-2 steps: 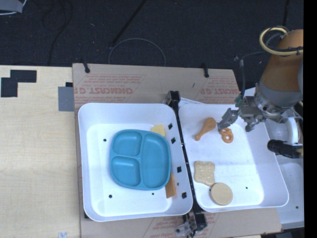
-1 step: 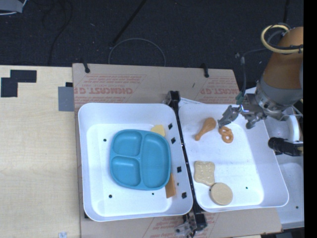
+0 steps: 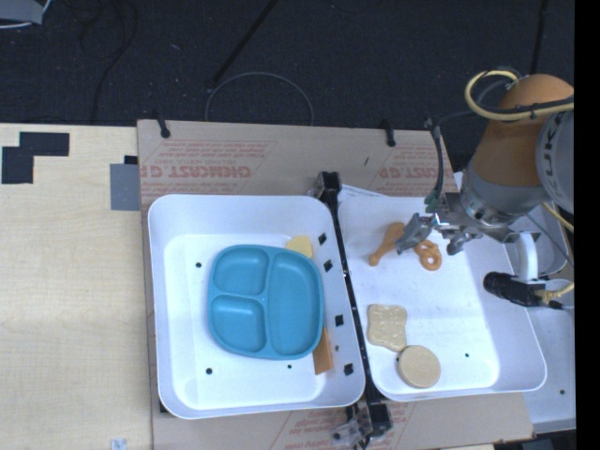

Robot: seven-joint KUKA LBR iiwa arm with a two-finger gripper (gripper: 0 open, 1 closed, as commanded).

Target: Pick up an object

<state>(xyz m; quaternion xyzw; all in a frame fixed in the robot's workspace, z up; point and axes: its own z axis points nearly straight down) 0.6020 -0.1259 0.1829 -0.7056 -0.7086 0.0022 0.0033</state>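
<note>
The grey arm with its orange band reaches in over the right edge of the right shallow white plastic bin [image 3: 525,364], 1 of 2 bins set side by side on the bench. Its two-finger metal gripper [image 3: 433,233] hangs low over the far part of that bin, and whether its jaws are apart or together cannot be told from this slanted view.

Just below the gripper lies a small orange pretzel-shaped toy [image 3: 429,256], very near the fingertips; contact cannot be judged. Beside it, toward the bin's left edge, a tan drumstick-shaped toy [image 3: 386,244] lies tilted. Near the bin's near edge sit a pale square toy cracker [image 3: 386,325] and, just beside it toward the near right corner, a round beige toy cookie [image 3: 418,366].

The left white bin [image 3: 178,251] carries a blue plastic plate with 3 compartments [image 3: 265,301] near its middle. A yellow piece [image 3: 300,246] peeks out at the plate's far edge, and a thin brown strip [image 3: 323,354] lies against the bin's right wall.
</note>
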